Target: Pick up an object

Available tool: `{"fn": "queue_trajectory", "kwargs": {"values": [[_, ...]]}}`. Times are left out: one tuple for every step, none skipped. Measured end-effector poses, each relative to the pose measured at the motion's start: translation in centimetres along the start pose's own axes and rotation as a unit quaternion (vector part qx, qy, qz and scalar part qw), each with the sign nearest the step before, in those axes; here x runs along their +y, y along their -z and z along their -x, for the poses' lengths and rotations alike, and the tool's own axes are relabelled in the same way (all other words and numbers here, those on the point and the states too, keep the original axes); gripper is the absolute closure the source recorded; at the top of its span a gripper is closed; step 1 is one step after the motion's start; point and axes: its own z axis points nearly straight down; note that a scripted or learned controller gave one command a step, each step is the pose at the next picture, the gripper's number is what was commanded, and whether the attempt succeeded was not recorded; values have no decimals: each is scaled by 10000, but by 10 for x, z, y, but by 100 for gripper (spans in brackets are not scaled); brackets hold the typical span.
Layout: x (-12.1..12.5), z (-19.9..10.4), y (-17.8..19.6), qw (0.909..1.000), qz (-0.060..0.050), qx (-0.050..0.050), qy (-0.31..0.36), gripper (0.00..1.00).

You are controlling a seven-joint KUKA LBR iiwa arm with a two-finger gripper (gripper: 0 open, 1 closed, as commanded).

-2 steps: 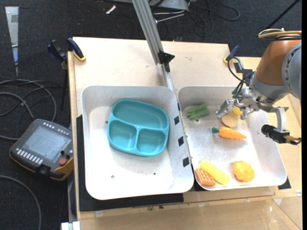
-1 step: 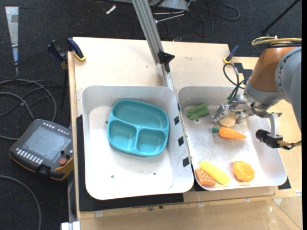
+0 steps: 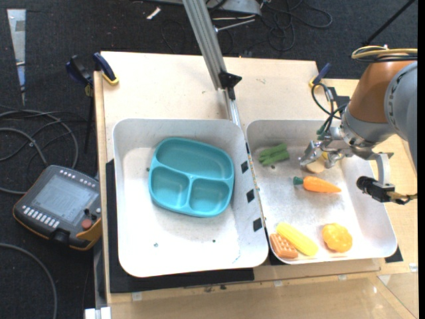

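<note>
My gripper (image 3: pixel 316 157) hangs low over the back of the right bin (image 3: pixel 372 212), below the arm's orange band. A small beige object (image 3: pixel 317 167) lies right at its tip, partly hidden by it. An orange carrot (image 3: pixel 321 185) lies just in front of the gripper. A green vegetable piece (image 3: pixel 273 154) sits to its left, near the bin's back-left corner. At the front of the bin lie a yellow corn-like piece (image 3: pixel 297 238), a reddish waffle piece (image 3: pixel 283 246) and an orange-yellow lump (image 3: pixel 337 237).
The left bin (image 3: pixel 133 244) holds a teal divided plate (image 3: pixel 191 177). A slanted metal pole (image 3: pixel 207 35) rises from between the bins at the back. Cables hang by the arm at the right bin's back-right. A pendant (image 3: pixel 58 207) lies off the bench at left.
</note>
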Motion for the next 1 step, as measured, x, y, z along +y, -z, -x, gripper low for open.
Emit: {"fn": "queue_trajectory", "kwargs": {"values": [[0,0,43,10000,20,-2,-2,100]]}}
